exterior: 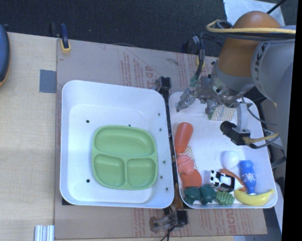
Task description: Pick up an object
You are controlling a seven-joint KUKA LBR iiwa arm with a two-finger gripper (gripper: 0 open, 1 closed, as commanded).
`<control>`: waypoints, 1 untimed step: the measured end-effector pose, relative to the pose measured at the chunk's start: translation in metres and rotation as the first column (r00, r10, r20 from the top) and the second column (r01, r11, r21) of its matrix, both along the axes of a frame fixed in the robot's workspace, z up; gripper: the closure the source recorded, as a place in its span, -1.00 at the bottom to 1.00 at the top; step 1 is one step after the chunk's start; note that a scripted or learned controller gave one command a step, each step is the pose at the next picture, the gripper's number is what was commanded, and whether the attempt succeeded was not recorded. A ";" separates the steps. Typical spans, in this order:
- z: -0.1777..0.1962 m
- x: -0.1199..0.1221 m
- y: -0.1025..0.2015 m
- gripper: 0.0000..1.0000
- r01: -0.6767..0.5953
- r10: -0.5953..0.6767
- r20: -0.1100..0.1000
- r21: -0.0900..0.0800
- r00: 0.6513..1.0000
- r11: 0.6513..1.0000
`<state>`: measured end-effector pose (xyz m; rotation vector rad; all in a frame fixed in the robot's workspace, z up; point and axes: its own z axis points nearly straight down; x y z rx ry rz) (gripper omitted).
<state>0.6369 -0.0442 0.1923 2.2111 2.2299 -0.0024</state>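
Nothing is picked up yet: the end effector [197, 104] hangs with fingers apart and bare over the right bin's [268, 159] far end. The toys (carrot [183, 136], banana [253, 197]) crowd its near half, close against the walls, leaving little open room.

Orange carrot-like toy [183, 137] lying lengthwise by right bin's left wall, yellow banana [254, 197] near corner
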 end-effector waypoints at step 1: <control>-0.001 -0.067 -0.014 -1.00 0.006 -0.006 -0.010 0.001 1.000 1.000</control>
